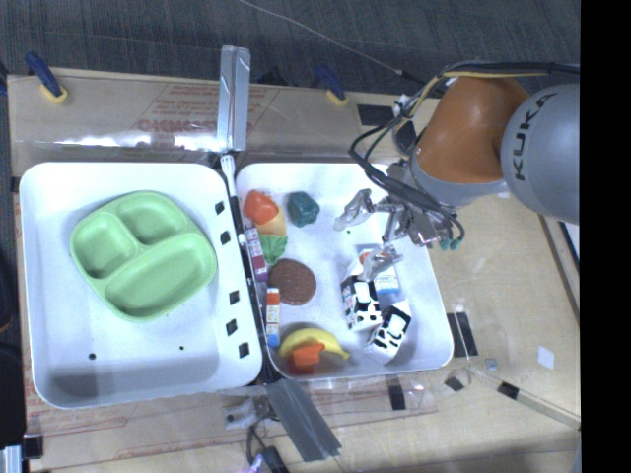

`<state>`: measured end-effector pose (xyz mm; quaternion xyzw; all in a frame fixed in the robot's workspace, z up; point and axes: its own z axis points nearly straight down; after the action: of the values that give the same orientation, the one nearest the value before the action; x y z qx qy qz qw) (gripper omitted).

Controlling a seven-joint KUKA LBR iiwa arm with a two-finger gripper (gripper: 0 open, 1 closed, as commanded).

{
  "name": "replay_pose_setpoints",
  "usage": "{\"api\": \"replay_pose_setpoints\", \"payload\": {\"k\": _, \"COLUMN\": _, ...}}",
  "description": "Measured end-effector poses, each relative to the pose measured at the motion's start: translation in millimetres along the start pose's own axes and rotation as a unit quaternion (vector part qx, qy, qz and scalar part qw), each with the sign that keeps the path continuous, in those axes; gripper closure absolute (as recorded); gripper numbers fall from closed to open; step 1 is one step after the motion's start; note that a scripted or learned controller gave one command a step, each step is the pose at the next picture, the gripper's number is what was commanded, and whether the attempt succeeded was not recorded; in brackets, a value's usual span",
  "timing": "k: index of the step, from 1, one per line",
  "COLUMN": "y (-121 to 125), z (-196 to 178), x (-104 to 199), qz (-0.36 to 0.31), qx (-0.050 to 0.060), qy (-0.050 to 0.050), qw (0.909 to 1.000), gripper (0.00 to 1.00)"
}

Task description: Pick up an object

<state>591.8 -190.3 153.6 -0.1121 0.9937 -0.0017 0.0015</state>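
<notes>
Toy food (293,281) in right bin (430,315), green plate (144,253) in left bin (49,333)

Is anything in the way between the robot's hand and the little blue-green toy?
Nothing visible is. The hand hangs over the right bin, and bare white floor lies between it and the blue-green toy.

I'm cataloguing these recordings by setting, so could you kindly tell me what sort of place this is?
Probably a robotics lab bench for grasping trials: a KUKA arm reaches over two white bins, one holding a green divided plate, the other toy food such as a banana, and clamps fix the board.
</notes>
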Motion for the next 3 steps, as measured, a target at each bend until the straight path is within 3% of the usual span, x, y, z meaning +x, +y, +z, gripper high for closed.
{"api": "replay_pose_setpoints", "payload": {"k": 1, "y": 75.5, "z": 62.3, "x": -12.5, "qz": -0.075, "qx": -0.003, "qy": 0.001, "qw": 0.9972, "gripper": 0.00}}
{"api": "replay_pose_setpoints", "payload": {"k": 2, "y": 93.6, "z": 61.0, "x": 35.7, "qz": -0.009, "qx": -0.002, "qy": 0.001, "qw": 1.0000, "gripper": 0.00}}
{"api": "replay_pose_setpoints", "payload": {"k": 3, "y": 106.1, "z": 60.9, "x": 30.7, "qz": -0.092, "qx": -0.002, "qy": 0.000, "qw": 0.9958, "gripper": 0.00}}
